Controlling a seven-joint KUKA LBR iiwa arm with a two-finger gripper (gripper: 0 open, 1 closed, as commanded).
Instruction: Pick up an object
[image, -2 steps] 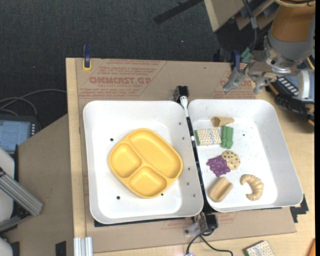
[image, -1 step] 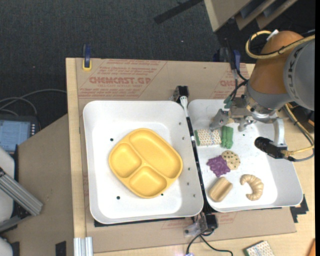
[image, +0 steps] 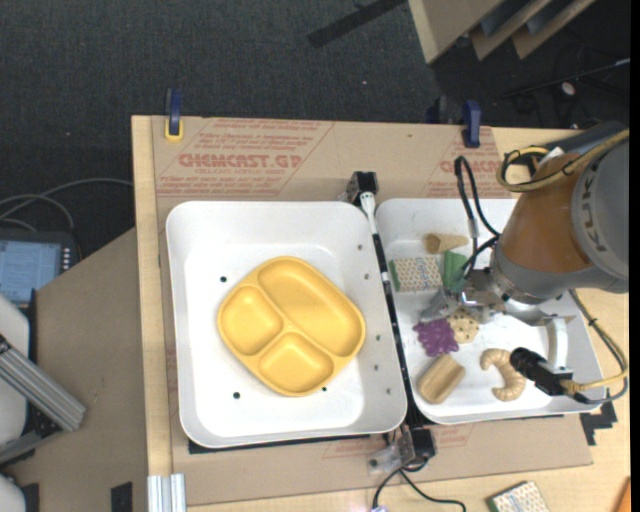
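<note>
- The right bin (image: 600, 352) serves as the reference landmark; all pickable items lie inside it, which is why the arm (image: 560, 225) hangs over it.
- The gripper (image: 462, 300) sits low over the middle of the right bin. Its tip is crowded against small items and partly masked by the wrist, so whether it is spread or closed cannot be told, and nothing is visibly held.
- The purple grape cluster (image: 436, 337) lies just below the gripper tip, toward the near-left part of the right bin. It is judged the likeliest target, being closest to the tip.
- A speckled cracker (image: 462, 327) rests just beside the grape cluster, also close under the tip; a grasp here risks catching both.
- A bread roll (image: 440, 379) lies near the front wall of the right bin, and a croissant (image: 505, 372) lies to its right, apart from it.
- A checked green packet (image: 416, 271) and a green block (image: 455, 268) sit in the left-rear part of the right bin; a small tan piece (image: 434, 242) lies behind them, near the rear wall.
- The left bin (image: 200, 240), touching the right bin's left wall, holds a yellow divided tray (image: 290, 325) at its centre, well apart from the gripper.
- Judgement: the task is at the approach stage; no lift is evident.
</note>
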